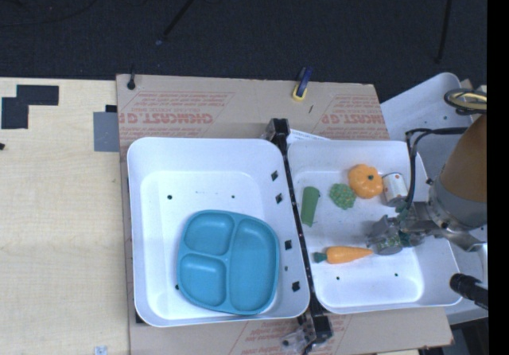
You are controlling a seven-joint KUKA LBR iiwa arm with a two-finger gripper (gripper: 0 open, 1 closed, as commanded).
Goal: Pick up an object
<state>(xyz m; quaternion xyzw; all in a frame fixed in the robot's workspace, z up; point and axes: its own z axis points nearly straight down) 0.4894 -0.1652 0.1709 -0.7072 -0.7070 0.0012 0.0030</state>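
Note:
In the right bin (374, 298) lie an orange carrot (346, 254), a green cucumber piece (309, 205), a small green broccoli (343, 197), an orange pumpkin-like toy (366, 181) and a small white cylinder (394, 185). My gripper (387, 237) reaches in from the right and hangs low over the bin's right half, just right of and above the carrot's thick end. Its dark metal tip sits close to the carrot, and I cannot make out whether they touch.
The left bin (159, 178) holds a blue divided plate (229, 260). A black divider (290, 218) runs between the bins. Brown cardboard (207, 111) lies under both, with a yellow-and-blue clamp (301, 85) at its far edge.

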